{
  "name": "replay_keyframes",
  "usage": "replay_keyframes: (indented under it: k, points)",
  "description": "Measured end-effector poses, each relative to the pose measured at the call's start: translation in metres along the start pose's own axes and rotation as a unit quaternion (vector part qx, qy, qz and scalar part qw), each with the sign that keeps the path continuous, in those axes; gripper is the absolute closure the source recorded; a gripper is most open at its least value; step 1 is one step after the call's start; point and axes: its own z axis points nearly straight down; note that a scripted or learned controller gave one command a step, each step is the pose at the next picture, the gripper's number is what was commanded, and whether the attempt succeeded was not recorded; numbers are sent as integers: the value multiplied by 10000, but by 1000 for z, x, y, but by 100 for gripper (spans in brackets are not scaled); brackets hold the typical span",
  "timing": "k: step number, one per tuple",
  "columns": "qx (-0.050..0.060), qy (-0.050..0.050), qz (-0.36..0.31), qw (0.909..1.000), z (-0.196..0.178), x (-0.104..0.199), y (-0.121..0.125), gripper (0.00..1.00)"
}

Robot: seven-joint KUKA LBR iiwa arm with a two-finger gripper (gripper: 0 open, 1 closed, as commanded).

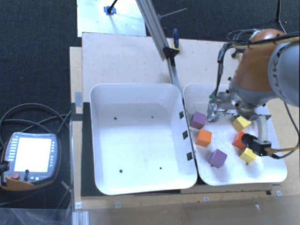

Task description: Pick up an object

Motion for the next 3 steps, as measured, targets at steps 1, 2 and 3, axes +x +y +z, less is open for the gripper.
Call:
replay_keyframes:
  k: [1, 2, 3]
  points:
    - [0, -1, 7, 10000, -7, 43, 11, 100]
    - [5, 1, 7, 10000, -7, 89, 15, 100]
    - [-5, 4, 4, 10000, -19, 137, 32, 100]
